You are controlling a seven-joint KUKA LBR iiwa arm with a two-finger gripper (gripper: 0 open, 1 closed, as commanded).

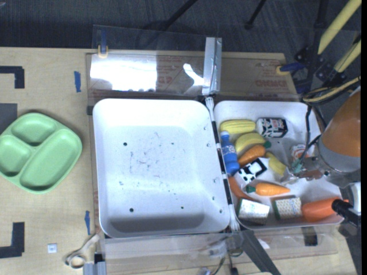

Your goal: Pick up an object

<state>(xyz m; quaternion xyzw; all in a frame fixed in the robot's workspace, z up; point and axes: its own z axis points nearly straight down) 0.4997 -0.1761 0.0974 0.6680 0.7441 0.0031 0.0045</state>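
Green divided plate [38, 152] left of bins.

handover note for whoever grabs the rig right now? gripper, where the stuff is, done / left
Gripper: low inside the right bin, at its right side; finger state can't be read from this view, and nothing is visibly held.
Things: all crowded in the right bin. Yellow bananas at the back, blue bottle against the divider, orange carrot in the middle, small boxes along the front wall.
Left bin: white floor with faint marks.
Green divided plate sits on the bench, left of the bins.
Done: no pick confirmed.
Left: grasp one object and lift it.
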